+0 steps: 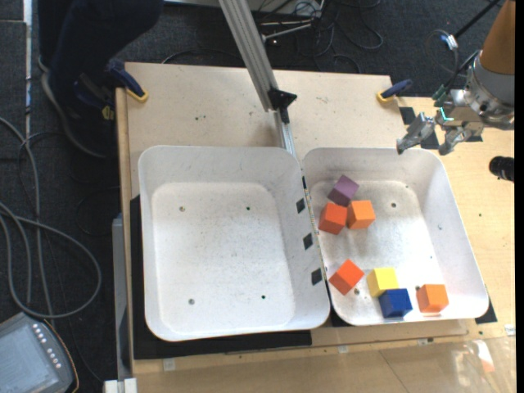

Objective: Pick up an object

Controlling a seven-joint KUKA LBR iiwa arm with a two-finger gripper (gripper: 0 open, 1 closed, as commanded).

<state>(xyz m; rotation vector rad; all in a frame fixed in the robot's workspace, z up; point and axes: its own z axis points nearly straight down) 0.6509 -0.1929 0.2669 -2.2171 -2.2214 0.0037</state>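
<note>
Orange, purple, yellow and blue cubes (348, 213) lie in the right bin (458, 228). Open and empty, the gripper (431, 140) hangs over its far rim; touching neighbours could spoil a grasp.

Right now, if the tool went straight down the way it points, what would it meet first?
Probably the far rim of the right bin. The tool hangs above that bin's back right corner, apart from the blocks, so the purple block is off its line. Depth is hard to judge from this slant.
</note>
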